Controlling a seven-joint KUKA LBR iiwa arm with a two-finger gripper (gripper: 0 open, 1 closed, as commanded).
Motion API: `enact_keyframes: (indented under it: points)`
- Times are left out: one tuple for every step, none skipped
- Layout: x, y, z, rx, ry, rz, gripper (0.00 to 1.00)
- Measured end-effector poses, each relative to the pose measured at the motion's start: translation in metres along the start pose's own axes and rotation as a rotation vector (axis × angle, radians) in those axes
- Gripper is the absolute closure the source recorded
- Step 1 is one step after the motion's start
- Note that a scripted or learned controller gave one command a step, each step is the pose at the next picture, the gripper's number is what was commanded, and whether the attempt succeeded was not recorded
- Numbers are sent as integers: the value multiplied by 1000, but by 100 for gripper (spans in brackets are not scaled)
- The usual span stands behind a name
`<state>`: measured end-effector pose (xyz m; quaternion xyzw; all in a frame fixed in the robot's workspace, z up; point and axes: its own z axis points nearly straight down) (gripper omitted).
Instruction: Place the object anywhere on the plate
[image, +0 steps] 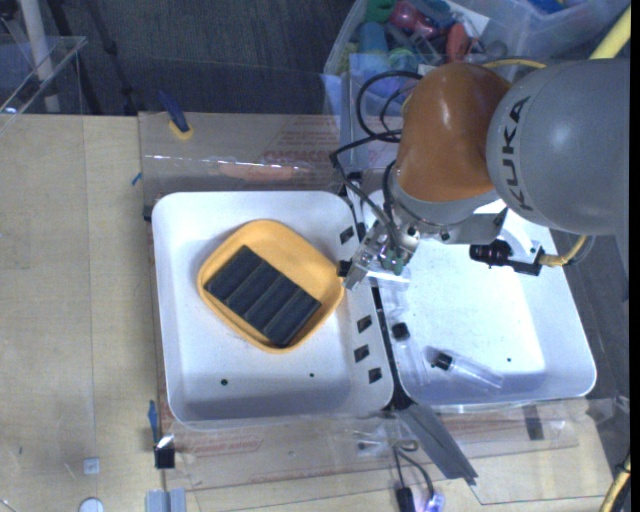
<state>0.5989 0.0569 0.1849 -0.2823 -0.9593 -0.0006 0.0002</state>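
Syringe (463, 367) — well below pincer (378, 262)

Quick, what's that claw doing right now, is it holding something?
Gripper: cannot be told; it hangs over the divider between the bins, beside the yellow plate.

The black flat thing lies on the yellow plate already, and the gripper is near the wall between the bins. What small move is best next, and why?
Probably lift the gripper straight up a little. The black object already lies flat inside the yellow plate in the left bin, so nothing seems left to place, and the gripper hangs close to the plate's right edge, where a sideways move might knock it.
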Motion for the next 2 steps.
enact_keyframes:
  points:
    - [46,46,-16,-3,-4,-265,100]
    - [46,46,-16,-3,-3,-264,0]
